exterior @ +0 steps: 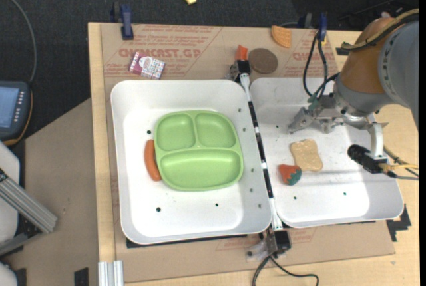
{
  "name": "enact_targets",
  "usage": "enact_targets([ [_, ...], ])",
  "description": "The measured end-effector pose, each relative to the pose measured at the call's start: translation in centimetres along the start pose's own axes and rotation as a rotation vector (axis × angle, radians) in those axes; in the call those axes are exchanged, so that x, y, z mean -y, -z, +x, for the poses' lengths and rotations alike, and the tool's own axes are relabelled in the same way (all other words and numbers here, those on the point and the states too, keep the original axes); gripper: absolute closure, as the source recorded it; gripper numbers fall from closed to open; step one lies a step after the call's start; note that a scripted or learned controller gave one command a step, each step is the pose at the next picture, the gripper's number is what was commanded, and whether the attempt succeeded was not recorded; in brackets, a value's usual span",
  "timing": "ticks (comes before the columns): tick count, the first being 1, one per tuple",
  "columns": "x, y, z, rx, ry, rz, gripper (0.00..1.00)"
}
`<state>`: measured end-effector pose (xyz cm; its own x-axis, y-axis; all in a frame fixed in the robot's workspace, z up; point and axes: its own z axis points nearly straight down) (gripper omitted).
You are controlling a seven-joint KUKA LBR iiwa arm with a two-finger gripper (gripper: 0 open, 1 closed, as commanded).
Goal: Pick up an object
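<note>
Camera view: cardboard sheet (200,45) on the table carries red print, partly readable as "CHEMCAST GP". Small pink-and-white packet (147,65) lies on it; its text is too small to read. Left bin (126,165) holds a green divided plate (198,149) with an orange carrot-like toy (152,159) touching its left edge. Right bin (373,198) holds a tan bread-slice toy (306,155) and a strawberry toy (289,173) just beside it. Claw (297,124) hovers above the bread, spread open, gripping nothing.
</note>
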<state>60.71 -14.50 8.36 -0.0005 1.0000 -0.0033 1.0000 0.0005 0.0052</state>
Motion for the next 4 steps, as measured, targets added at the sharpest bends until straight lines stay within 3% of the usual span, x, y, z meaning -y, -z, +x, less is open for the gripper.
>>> enact_targets([
  [1,4.8,0.5,0.0,-0.005,-0.002,0.01,0.0],
  [2,2.9,2.1,-4.1,0.0,-0.002,0.0,0.0],
  [3,2.8,14.7,7.0,-0.005,0.011,-0.009,0.0],
  [4,6.2,11.2,4.7,-0.004,-0.003,0.01,0.0],
])
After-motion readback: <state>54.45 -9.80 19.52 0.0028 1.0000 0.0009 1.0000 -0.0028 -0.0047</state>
